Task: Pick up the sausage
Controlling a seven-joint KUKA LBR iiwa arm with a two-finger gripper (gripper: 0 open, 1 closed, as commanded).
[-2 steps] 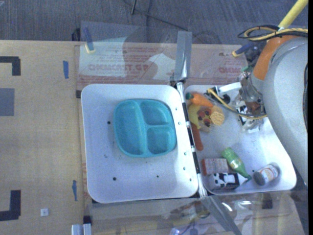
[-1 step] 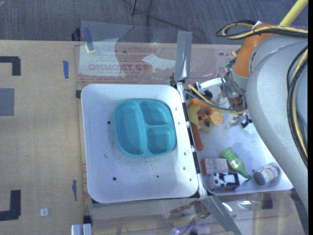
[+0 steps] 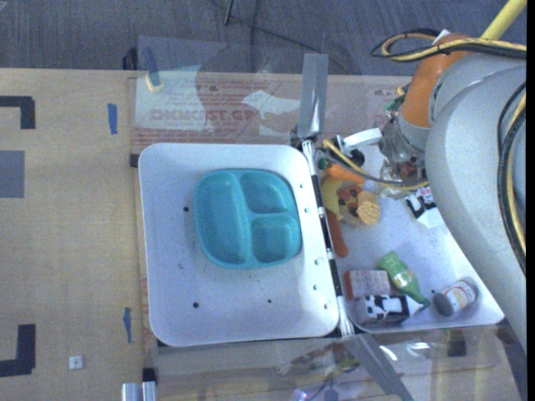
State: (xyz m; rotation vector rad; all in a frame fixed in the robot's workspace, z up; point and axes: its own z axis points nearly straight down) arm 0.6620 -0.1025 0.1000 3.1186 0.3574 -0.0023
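Pale wooden tabletop point(image 3: 67, 224) carries two shallow white bins side by side, with dark floor and loose cables beyond its far edge. One sausage point(image 3: 335, 231), thin and reddish-brown, lies in the right bin point(image 3: 443, 257), stretched along its left wall just beside the divide between the two bins. Near its upper end sits a small heap of toy food: one orange carrot-like piece point(image 3: 343, 174), something yellow point(image 3: 336, 197), and one round tan biscuit-like piece point(image 3: 368, 213); where one ends and the next begins is hard to make out. Toward the near end of the same bin I count one brown block point(image 3: 368, 282), one black-and-white carton point(image 3: 383, 308), one green bottle point(image 3: 401, 276) lying tilted, and one small can point(image 3: 456, 296) on its side.

One teal divided plate point(image 3: 247, 217) with three compartments sits in the middle of the left bin point(image 3: 167, 291).

One grey arm point(image 3: 485, 157) with an orange band comes in from the right and covers the right bin's far right part. Its hand point(image 3: 399, 164) hangs over the bin's upper end, well apart from the sausage. It is tangled among wires and shadow, so I cannot tell how it stands. Clear plastic sheets and faded red lettering lie behind the bins, partly lost in glare.
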